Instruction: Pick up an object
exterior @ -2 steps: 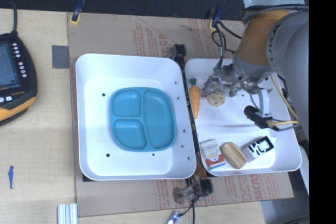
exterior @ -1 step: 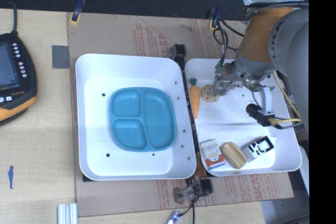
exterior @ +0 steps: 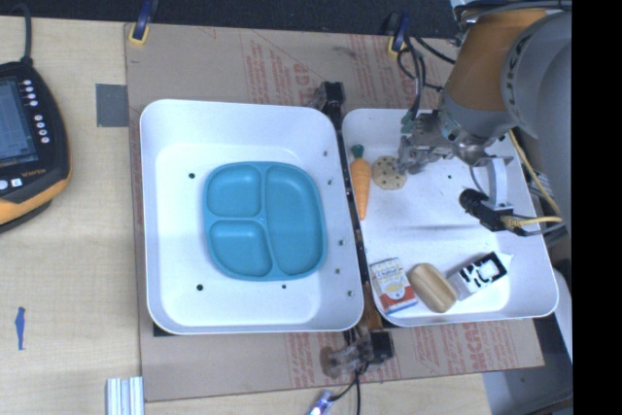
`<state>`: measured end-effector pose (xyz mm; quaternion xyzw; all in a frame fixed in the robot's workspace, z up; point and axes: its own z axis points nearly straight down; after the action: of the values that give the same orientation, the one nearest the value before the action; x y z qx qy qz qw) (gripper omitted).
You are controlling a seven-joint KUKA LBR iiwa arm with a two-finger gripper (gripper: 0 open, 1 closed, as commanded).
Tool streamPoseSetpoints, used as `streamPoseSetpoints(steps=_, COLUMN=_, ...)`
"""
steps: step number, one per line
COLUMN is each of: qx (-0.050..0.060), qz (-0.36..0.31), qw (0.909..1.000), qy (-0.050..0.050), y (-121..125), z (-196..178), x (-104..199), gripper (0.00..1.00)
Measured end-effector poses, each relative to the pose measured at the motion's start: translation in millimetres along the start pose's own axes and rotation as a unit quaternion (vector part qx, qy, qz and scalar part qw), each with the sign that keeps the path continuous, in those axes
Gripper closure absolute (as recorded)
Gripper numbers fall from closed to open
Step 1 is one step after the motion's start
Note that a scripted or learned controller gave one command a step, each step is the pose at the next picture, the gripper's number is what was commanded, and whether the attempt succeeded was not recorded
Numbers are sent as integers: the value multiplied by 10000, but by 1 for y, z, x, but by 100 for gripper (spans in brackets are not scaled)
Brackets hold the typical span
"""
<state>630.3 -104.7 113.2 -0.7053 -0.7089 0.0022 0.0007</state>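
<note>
Tool over the cracker in the right bin [exterior: 544,301]

Nearest me lay a carton [exterior: 389,284], bread roll [exterior: 432,288] and black-white piece [exterior: 482,272]; beyond them, I held the tool [exterior: 416,154] beside the cracker [exterior: 388,173] by the carrot [exterior: 361,188], its grip state unclear, presumably lining up.

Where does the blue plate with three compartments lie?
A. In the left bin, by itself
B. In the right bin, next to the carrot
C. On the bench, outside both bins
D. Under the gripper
A: the blue plate lies in the middle of the left bin, while the carrot lies in the right bin.
</note>
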Motion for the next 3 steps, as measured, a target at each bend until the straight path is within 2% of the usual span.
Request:
streamPoseSetpoints(steps=2, qx=-13, qz=-3, qw=10000, qy=-8, y=0, z=-20, x=-2, gripper=100)
streamPoseSetpoints(steps=3, qx=-11, qz=-4, qw=10000, qy=-9, y=0, z=-20, x=-2, gripper=0)
